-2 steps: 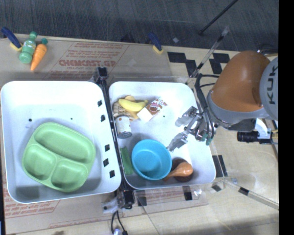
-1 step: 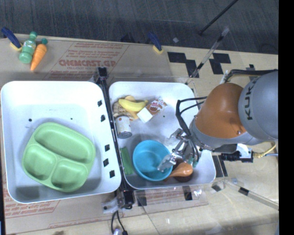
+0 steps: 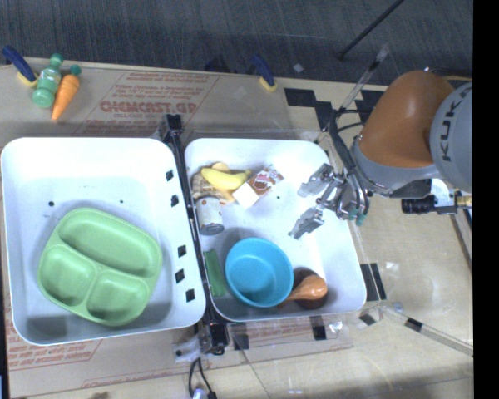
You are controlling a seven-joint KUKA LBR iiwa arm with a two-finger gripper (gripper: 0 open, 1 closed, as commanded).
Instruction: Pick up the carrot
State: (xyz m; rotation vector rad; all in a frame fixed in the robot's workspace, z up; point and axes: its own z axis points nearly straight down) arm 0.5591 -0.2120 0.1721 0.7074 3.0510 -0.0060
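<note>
Carrot, small orange plastic with green top [image 3: 64,95], lies outside both bins on the cardboard, far left (well apart from everything). My gripper [image 3: 316,200], jaws spread and holding nothing, hovers over the right white bin [image 3: 337,260]; I judge we're at approach, needing a long reach left.

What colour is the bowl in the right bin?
Blue; the bowl shows clearly in the camera view, near the front of the right bin.

The grey arm [image 3: 416,135] enters from three o'clock, its orange band uppermost, wrist bent toward nine o'clock. The gripper [image 3: 311,203] hangs with both fingers [image 3: 314,181] spread apart, nothing between them, pointing toward eight o'clock.
</note>
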